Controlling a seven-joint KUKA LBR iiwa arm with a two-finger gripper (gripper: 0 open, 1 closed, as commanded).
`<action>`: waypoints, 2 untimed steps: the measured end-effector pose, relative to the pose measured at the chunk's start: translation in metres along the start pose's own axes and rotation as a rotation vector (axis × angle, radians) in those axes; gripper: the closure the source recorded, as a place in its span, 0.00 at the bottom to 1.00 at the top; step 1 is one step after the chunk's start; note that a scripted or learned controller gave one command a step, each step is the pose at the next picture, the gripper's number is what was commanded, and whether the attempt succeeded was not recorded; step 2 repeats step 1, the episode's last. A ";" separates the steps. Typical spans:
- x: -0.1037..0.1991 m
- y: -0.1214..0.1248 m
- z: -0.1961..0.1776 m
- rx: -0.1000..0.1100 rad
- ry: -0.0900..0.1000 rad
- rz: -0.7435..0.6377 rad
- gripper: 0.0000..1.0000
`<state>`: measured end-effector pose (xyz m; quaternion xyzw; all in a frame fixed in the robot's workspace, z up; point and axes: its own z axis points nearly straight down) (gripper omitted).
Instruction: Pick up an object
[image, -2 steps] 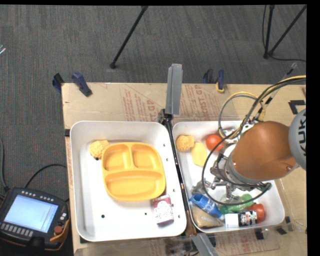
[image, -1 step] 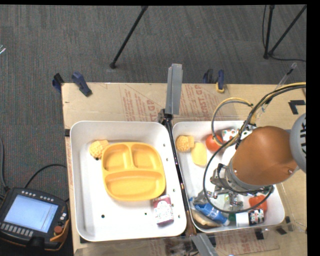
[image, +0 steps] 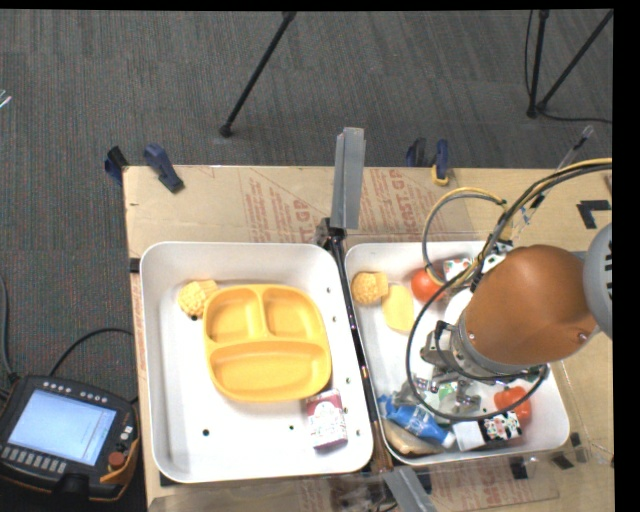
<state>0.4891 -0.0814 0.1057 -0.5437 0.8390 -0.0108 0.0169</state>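
My gripper (image: 447, 390) reaches down into the right bin (image: 366, 340), below the arm's orange band (image: 528, 303), which covers much of the bin. Its fingers stand among a blue packet (image: 412, 419), a small white and black box (image: 488, 431) and a red piece (image: 512, 398). A yellow bumpy ball (image: 369, 288), a pale yellow piece (image: 399, 308) and a red tomato-like ball (image: 426, 285) lie at the bin's far left. Whether anything sits between the fingers is hidden.
The left bin (image: 160, 350) holds a yellow divided plate (image: 267, 340), a yellow corn-like piece (image: 195, 296) at its far left and a small red and white carton (image: 326, 420) at the near right. A teach pendant (image: 65, 435) lies on the floor at the left.
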 end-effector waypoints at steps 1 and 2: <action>0.007 -0.037 -0.036 -0.042 0.003 -0.465 1.00; 0.007 -0.037 -0.036 -0.042 0.003 -0.465 1.00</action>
